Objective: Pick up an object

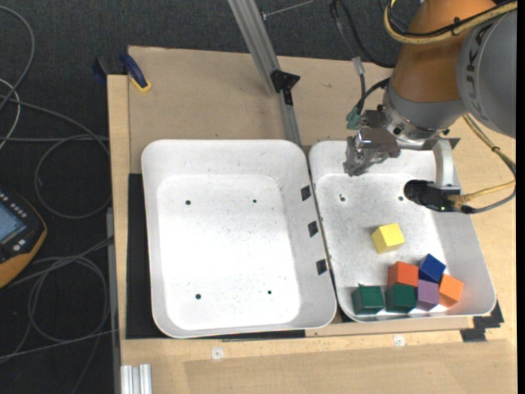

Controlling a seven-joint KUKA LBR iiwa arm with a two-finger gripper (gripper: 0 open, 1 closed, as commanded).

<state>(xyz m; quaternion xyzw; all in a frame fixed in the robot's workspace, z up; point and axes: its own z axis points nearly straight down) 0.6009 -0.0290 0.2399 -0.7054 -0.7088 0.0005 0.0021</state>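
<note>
My gripper (358, 164) hangs over the far end of the right bin (344, 220), with nothing visible between its fingers. A yellow cube (388, 237) lies alone near the middle of that bin, well toward the front of the gripper. At the bin's near end sits a cluster: two dark green cubes (369, 299) (401, 298), a red-orange cube (403, 274), a blue cube (432, 267), a purple cube (428, 293) and an orange cube (450, 288).
The left bin (221, 236) lies beside the right one, with small black clips (312, 228) along the shared rim. A slanted metal rail (262, 48) crosses the bench behind the bins. Cables run over the floor at left.
</note>
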